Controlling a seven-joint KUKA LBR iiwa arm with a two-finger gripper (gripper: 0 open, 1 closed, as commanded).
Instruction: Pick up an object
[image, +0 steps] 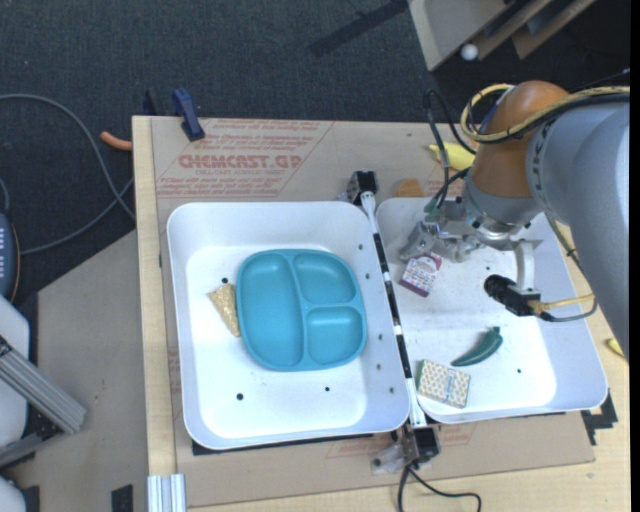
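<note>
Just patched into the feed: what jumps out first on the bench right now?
The teal divided plate fills the middle of the left bin, with a tan sponge against its left edge. The arm hangs over the right bin, its gripper just above a small maroon packet; a green pepper and patterned packet lie nearer the front.

Open floor beside green pepper (478, 347)

Red print "CHEMCAST GP" on brown board (240, 160) behind the bins; smaller lines illegible.
</note>
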